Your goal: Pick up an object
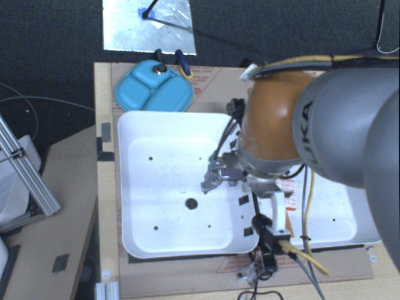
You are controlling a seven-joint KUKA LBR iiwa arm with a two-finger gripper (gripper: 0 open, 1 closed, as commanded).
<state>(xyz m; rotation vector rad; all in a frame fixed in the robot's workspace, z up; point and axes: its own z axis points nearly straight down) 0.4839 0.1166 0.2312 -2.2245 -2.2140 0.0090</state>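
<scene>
My gripper (211, 181) hangs low over the right half of the left white bin (140, 186), just above its floor. A small dark round spot (191, 204) lies on the bin floor a little to the gripper's lower left, apart from it; whether it is an object or a hole I cannot tell. I see nothing held at the gripper. The grey arm with its orange band (275, 120) covers the wall between the two bins and most of the right bin (337, 224).
A blue moulded lid or tray (153, 87) lies on the bench behind the left bin. Farther back a shiny metal sheet (148, 16) rests on the dark floor. Tiny black dots mark the bin floor. Aluminium framing (25, 174) stands at the left.
</scene>
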